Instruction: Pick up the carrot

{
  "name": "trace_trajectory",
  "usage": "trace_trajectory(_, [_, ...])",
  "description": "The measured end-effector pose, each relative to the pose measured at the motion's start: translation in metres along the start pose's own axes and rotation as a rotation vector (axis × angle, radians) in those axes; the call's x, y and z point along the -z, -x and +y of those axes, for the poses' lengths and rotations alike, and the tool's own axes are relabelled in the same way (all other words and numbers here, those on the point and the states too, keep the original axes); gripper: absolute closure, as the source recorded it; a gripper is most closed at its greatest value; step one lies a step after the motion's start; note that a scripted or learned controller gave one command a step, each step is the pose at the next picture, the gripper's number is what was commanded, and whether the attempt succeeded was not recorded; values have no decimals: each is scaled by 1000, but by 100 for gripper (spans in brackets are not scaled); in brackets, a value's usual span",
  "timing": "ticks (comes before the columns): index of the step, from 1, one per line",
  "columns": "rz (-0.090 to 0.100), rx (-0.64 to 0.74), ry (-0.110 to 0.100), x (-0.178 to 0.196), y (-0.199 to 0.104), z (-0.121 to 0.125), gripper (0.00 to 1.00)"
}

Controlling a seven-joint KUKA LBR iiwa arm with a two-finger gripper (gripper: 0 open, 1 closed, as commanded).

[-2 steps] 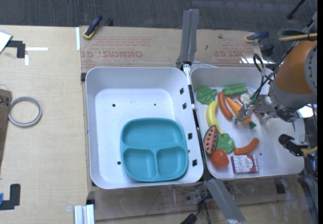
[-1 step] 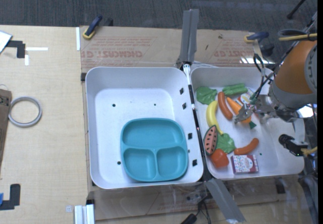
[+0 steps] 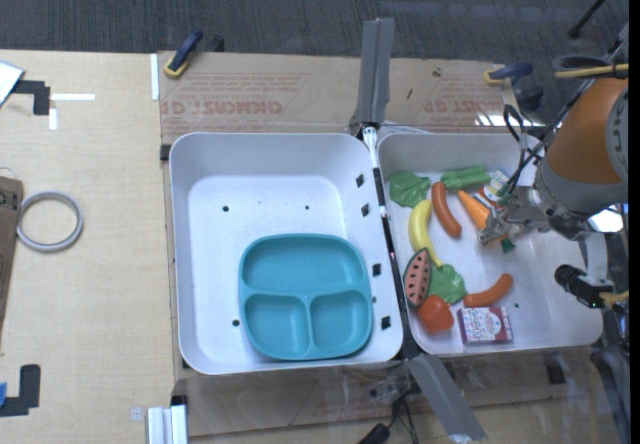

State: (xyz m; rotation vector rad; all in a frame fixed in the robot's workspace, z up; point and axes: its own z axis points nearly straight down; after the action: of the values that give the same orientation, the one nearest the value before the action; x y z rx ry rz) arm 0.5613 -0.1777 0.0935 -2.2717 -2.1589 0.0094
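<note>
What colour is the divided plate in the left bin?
Teal blue; the divided plate shows clearly in the camera view.

The arm [image 3: 585, 147] is grey with a broad orange band above the metallic end effector [image 3: 497, 229]; black cables [image 3: 522, 137] loop beside it.

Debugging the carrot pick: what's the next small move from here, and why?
Probably a short drop straight down, then close. The gripper sits at the right end of the carrot in the right bin, but nothing shows the carrot between its fingers. The sausage lies close on the carrot's left, so I'd avoid drifting that way.
</note>
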Motion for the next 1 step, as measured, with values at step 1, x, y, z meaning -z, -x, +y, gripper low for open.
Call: trace_trajectory(1, [-2, -96, 3, 94, -43, 1, 100])
